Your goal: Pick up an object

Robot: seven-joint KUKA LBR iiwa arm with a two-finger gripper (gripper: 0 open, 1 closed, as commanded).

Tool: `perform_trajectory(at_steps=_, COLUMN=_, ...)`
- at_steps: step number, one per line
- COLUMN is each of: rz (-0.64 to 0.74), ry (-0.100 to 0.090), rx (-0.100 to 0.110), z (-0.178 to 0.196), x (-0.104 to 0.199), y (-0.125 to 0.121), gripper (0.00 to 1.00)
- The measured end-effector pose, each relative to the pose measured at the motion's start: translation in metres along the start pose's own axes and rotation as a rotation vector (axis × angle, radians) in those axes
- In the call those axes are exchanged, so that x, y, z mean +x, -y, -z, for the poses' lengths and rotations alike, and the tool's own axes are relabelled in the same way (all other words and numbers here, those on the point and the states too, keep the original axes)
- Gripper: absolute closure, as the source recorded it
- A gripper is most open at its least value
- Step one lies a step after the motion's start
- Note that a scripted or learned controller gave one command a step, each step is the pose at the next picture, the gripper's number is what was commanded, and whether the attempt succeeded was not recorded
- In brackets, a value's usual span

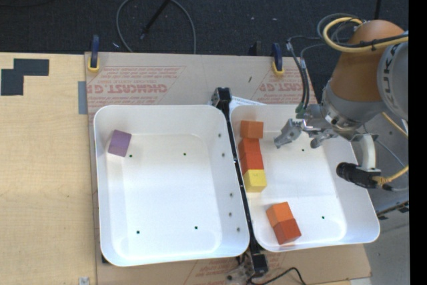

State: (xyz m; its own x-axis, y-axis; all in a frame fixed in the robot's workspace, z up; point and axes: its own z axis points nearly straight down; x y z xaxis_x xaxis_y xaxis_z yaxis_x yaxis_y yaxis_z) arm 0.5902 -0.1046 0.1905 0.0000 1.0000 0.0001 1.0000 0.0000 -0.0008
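My jaws (pixel 293 135) hang spread and carry nothing over the right bin (pixel 333 210); nothing is picked yet. The nearest orange block (pixel 251 129) sits at nine o'clock.

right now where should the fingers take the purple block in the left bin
Grip the purple block across its two free sides, coming straight down from above. It sits tilted against the left bin's sloping left wall, so a side approach looks blocked there.

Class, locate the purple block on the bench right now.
The purple block lies alone in the upper left corner of the left bin, far from the orange and yellow blocks in the right bin.
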Motion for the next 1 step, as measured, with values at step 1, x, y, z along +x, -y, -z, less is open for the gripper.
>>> perform_trajectory(at_steps=1, rz=0.000, ry=0.000, rx=0.000, z=0.0000, x=0.0000, y=0.0000, gripper=0.00)
